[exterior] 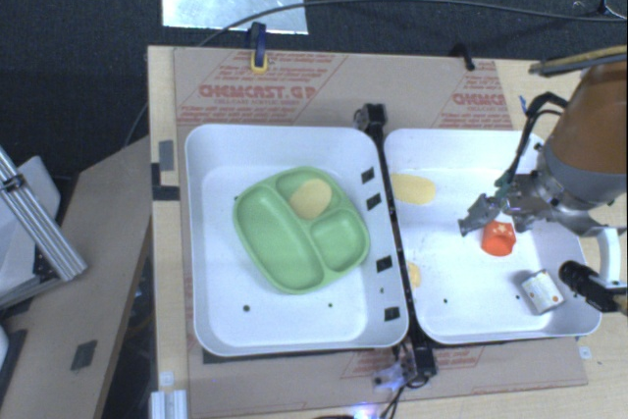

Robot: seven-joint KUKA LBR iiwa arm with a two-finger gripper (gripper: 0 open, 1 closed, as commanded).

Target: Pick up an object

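nearest the camera's edge of the right bin lies a small white and silver cylinder, tilted, with a dark part of the arm just to its right. a little farther in sits an orange cup-like object, the likeliest thing to be picked. the gripper hangs directly over it, its grey fingers reaching toward the left and just above the orange piece; whether they are spread or closed i cannot tell, since the view is blurred there, and nothing shows clamped between them. so the object lies just below and slightly right of the fingertips, touching or nearly so. beyond, a pale yellow flat piece rests near the divider, and a smaller yellow bit by the centre wall. in the left bin a green divided plate holds a yellow round item. nothing blocks a straight descent.
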